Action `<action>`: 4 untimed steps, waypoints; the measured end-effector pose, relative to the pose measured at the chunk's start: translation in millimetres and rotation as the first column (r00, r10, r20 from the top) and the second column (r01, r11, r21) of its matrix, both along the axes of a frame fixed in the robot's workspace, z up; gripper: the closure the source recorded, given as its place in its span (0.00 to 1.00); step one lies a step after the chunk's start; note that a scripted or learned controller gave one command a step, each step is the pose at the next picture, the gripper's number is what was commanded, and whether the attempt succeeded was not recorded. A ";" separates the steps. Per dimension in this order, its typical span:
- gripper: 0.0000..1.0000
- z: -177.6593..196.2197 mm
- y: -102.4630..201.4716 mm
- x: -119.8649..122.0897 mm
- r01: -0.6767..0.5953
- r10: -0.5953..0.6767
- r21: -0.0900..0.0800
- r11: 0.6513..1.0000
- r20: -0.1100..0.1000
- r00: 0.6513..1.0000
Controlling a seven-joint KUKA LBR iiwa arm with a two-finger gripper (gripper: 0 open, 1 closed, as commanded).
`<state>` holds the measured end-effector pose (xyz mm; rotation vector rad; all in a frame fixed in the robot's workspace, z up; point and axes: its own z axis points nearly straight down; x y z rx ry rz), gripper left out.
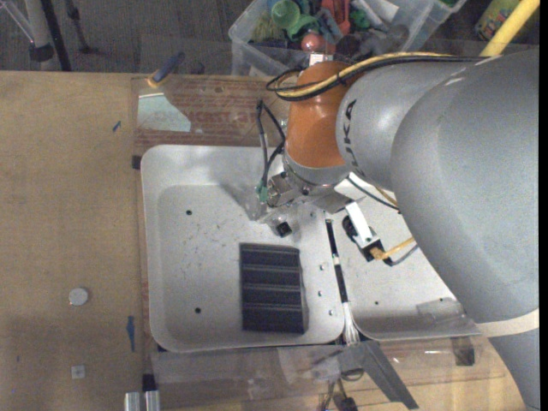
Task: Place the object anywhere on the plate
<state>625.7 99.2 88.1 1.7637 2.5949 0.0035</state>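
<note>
Claw [272, 205] grip unreadable, above ribbed dark rectangular block [272, 288], smooth white bin [171, 229].

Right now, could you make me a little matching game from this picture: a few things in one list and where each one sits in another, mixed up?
Things:
1. black ridged block
2. gripper
3. box of bright toys
4. small grey disc

Places:
A. on the brown bench, left of the bins
B. beyond the bench, at the top of the view
C. lying in the left bin
D. above the left bin, under the orange band

Pairs: 1-C, 2-D, 3-B, 4-A
</note>
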 end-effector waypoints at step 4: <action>1.00 88.4 120.5 -146.9 -0.594 0.594 0.002 0.804 -0.006 0.804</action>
